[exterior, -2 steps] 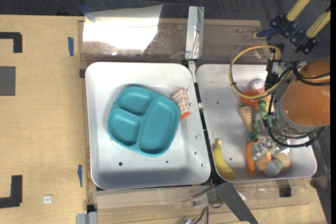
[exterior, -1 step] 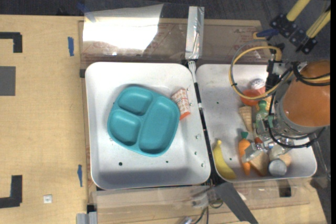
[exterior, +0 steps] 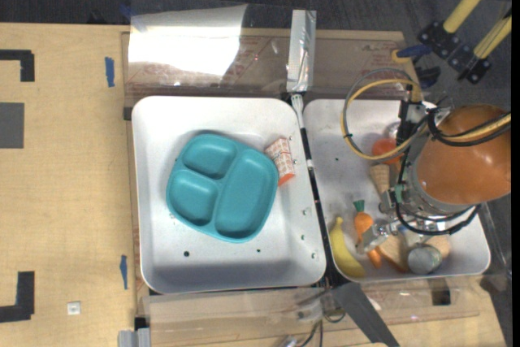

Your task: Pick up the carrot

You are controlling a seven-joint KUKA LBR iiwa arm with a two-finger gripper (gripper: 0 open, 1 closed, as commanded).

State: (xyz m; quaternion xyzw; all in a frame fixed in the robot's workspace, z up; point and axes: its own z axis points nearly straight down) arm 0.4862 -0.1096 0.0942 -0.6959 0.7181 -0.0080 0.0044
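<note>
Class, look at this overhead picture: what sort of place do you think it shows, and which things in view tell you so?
Probably a robotics lab test bench. A robot arm reaches into the right white bin of toy food, including a banana; the left bin holds a teal divided plate.

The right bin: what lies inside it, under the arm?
Inside the right bin lie a banana, a carrot and other small items near the gripper. The arm covers whatever lies beneath it.

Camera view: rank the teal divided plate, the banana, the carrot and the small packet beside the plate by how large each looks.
1. Teal divided plate, by far the largest.
2. Banana.
3. Small packet and carrot: no ranking; the carrot is partly hidden by the tool.
</note>
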